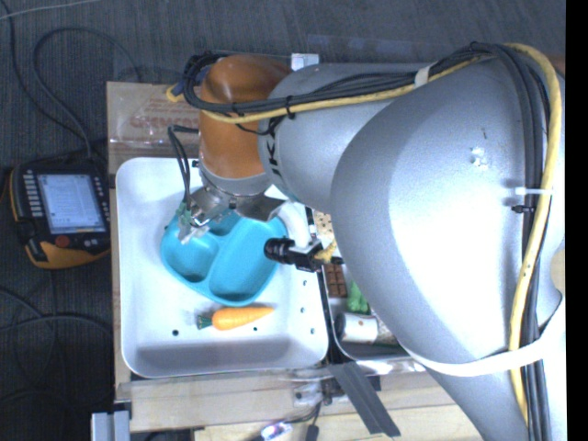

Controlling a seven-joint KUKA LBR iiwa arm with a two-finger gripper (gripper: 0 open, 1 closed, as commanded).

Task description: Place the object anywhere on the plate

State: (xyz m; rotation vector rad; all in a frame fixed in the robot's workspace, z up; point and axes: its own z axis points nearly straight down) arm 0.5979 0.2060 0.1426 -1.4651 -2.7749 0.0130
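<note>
carrot (235, 318) | lies flat in bin (147, 338), at 6 o'clock of blue plate (230, 260) | long axis 3–9 o'clock, tip toward 3, green end toward 9 | gripper (197, 223) over plate's 10 o'clock edge, open or closed: cannot tell

Probably a robotics lab: teach pendant (62, 211) and loose cables (55, 39) on carpet

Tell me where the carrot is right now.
The carrot lies on the floor of the left white bin, near its front wall, just below the blue plate and apart from it.
</note>
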